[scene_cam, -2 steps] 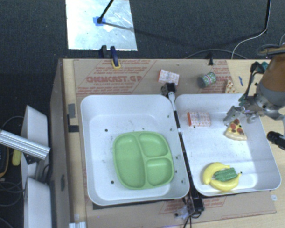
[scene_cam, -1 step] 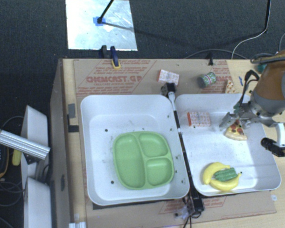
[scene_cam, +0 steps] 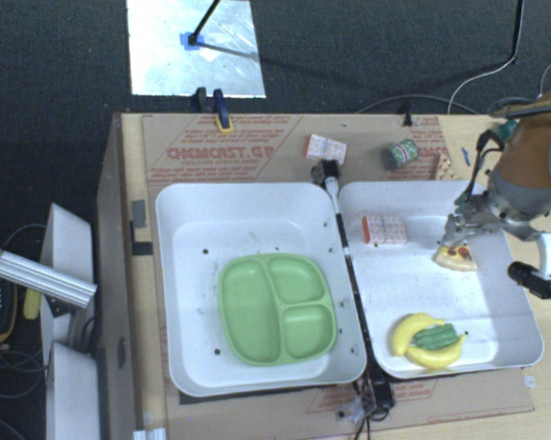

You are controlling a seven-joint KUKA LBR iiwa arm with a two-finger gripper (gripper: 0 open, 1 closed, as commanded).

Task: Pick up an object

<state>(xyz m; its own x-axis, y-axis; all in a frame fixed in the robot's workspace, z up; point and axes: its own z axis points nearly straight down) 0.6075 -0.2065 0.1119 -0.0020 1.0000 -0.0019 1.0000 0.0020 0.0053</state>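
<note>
My gripper [scene_cam: 456, 242] hangs low over the right bin [scene_cam: 495, 293], its tip right at a toy pizza slice [scene_cam: 458, 260] lying near the bin's middle right. The fingers seem to touch the slice's upper edge. A small white and orange box [scene_cam: 385, 228] lies in the bin's back left. A yellow banana with a green object on top [scene_cam: 429, 339] rests at the bin's front. The left bin [scene_cam: 187, 263] holds a green divided plate [scene_cam: 278, 307].
Behind the bins, on the cardboard, lie a small green can [scene_cam: 402, 152], a white patterned packet [scene_cam: 326, 148] and another pizza-like piece [scene_cam: 444, 167]. A blue and yellow clamp [scene_cam: 219, 108] grips the bench's back edge. The arm's body [scene_cam: 526, 165] overhangs the right bin's back right corner.
</note>
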